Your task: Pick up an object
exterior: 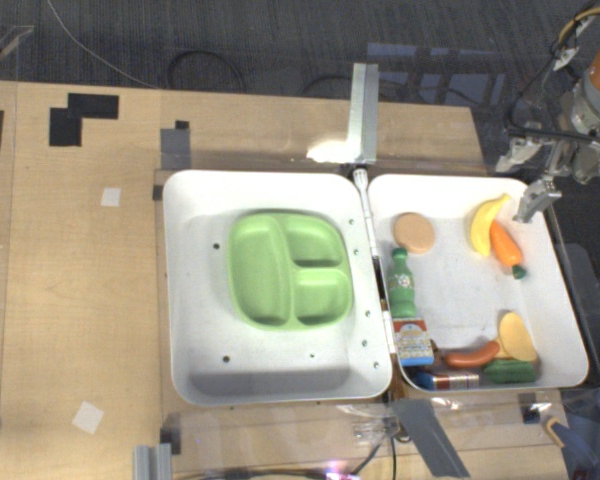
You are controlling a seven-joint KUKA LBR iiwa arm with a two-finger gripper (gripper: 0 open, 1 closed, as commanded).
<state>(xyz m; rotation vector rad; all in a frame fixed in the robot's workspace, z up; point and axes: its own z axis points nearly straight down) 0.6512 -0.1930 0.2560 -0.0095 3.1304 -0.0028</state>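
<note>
We think the thing to pick is most likely the small orange toy carrot with a green tip [506,247], because it is the toy nearest the tool. It lies in the right shallow white plastic bin [450,298], near the bin's far right corner. It touches the curved yellow toy banana [483,223] on its left side.

Here is what could go wrong. The carrot and the banana sit so close that the tool could push one while it goes for the other. Both are smooth and round, so they could roll or slip out. The bin's wall is just beside them, and the tool could bump it on the way down.

The other toys are farther off. A round tan cookie [414,231] lies near the middle wall. A green bottle [402,285] lies along that wall, with a small red and white box [413,345] below it. A red sausage [470,354], a yellow wedge [516,337] and a dark green piece [510,371] crowd the near corner. The left white bin [185,298] holds a green plate with three parts [288,270].

The grey tool [533,200] is at the bin's far right corner, just above the carrot and banana. The arm comes in from the right, high over the table [70,298]. We cannot tell if the tool is spread or pressed together. We see nothing in it.
</note>
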